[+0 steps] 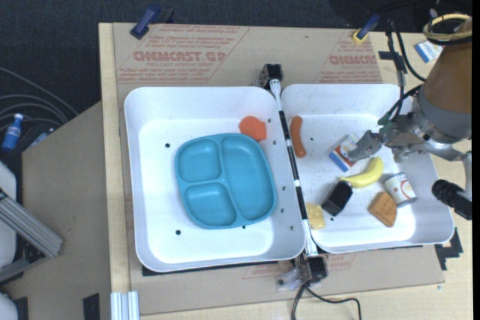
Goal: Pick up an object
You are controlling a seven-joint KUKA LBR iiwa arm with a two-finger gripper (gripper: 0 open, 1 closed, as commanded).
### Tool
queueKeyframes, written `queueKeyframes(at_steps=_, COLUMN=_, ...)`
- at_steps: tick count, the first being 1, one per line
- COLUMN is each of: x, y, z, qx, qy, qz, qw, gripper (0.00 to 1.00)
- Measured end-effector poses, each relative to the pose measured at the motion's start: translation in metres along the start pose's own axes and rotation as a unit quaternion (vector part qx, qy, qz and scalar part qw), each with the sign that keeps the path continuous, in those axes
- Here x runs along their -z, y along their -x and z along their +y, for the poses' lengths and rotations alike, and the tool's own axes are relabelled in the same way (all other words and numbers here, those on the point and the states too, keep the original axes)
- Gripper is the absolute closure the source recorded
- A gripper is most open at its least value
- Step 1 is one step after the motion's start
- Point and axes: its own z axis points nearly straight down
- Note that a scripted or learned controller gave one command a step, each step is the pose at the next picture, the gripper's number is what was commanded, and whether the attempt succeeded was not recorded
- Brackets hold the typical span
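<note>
The gripper (365, 146) hangs low in the right bin (420, 236), fingers a little apart and holding nothing, just beside a small red and white box (345, 155) on its left, with the banana (364, 174) lying slantwise just nearer.

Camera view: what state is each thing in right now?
Blue tray: flat in left bin, compartments bare.
Orange piece: beside the tray's top edge.
Sausage: lying in right bin.
Banana: lying loose.
Black block: lying loose.
Hand: over the right bin.
</note>
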Motion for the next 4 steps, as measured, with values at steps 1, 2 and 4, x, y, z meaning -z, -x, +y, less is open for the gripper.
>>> queueKeyframes(at_steps=1, x=-0.120, y=0.018, z=0.036, qx=-0.001, qy=0.000, qz=0.000, qw=1.0000, gripper=0.00)
queueKeyframes(at_steps=2, x=-0.126, y=-0.016, z=0.083, qx=0.000, qy=0.001, qz=-0.001, qw=1.0000, gripper=0.00)
queueKeyframes(at_steps=4, x=-0.014, y=-0.067, z=0.015, qx=0.000, qy=0.000, qz=0.000, qw=1.0000, gripper=1.00)
